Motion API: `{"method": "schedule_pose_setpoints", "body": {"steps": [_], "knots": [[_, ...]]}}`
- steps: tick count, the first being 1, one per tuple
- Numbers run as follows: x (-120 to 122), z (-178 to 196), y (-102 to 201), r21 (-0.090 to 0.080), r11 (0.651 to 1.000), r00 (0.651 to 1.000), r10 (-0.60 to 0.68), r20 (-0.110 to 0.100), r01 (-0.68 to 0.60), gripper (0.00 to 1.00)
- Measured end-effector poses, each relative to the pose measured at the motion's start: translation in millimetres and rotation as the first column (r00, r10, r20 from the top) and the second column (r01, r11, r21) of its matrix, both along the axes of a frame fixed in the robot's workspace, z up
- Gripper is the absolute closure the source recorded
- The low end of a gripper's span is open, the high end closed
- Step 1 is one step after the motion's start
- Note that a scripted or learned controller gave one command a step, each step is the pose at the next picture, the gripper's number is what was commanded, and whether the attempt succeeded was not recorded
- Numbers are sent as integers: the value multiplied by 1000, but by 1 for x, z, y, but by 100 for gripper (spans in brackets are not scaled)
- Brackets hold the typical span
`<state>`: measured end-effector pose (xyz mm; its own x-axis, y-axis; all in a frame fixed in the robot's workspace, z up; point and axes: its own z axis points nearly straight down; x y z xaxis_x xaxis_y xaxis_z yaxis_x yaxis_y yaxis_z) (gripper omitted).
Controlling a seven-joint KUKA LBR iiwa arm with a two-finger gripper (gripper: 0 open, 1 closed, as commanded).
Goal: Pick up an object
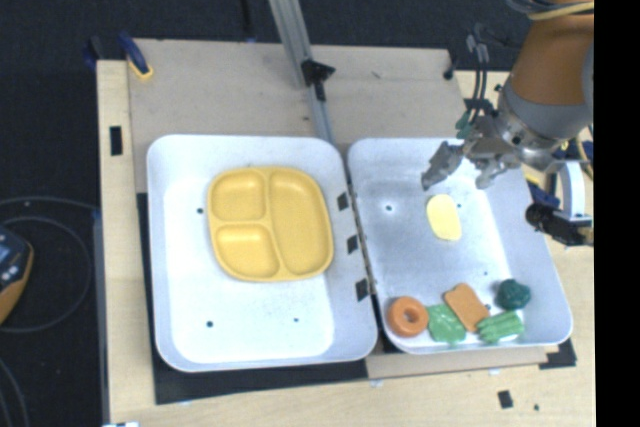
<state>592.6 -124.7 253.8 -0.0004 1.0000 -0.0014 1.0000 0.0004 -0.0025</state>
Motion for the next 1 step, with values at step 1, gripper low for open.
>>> {"method": "schedule_pose_setpoints", "body": {"steps": [1], "knots": [[5,-43,-2,0,1000,1000,-2,1,2,0]]}}
